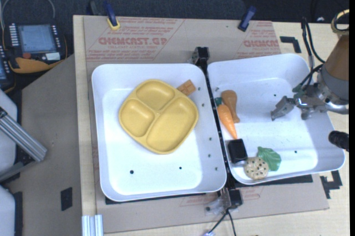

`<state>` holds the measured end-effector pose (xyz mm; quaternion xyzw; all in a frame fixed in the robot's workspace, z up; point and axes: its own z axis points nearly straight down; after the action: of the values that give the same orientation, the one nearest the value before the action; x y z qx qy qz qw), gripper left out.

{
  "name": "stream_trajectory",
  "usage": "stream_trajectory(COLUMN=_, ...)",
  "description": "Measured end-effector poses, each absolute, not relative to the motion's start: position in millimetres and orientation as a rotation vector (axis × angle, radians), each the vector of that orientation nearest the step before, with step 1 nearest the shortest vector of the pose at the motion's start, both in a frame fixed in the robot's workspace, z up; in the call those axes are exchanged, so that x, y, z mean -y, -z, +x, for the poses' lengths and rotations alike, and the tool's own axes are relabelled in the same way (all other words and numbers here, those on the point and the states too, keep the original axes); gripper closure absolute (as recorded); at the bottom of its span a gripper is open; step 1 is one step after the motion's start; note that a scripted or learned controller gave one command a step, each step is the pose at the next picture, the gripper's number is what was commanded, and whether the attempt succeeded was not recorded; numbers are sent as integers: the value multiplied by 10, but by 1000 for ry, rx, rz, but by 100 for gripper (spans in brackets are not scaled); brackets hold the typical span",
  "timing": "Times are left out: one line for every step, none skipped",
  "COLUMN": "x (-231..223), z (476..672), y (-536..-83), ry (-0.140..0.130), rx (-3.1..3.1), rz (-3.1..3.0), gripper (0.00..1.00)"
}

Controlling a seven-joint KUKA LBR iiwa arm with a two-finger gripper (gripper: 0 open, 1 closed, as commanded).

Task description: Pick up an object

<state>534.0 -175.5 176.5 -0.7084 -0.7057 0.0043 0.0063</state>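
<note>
A cookie [255, 168] is lying at the right bin's [310, 140] front edge, beside a green leaf [270, 156] and black block [237, 150]. A carrot [227, 120] is resting along the divider. The gripper [289, 108] is hovering released over bare floor, seemingly lining up for 1 pick.

The brown board [166, 35] on the bench read "CHEMCAST G.P" in red behind the left bin, and approx. the same again, cut short ("CHEMCAST"), behind the right bin (smaller print illegible).
</note>
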Motion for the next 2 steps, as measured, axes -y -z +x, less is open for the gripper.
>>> stream_trajectory(x=1748, z=5374, y=-1847, ry=0, rx=2222, rz=-2222, gripper=0)
stream_trajectory(x=1733, z=5343, y=-1239, ry=-2, rx=2219, rz=-2219, gripper=0)
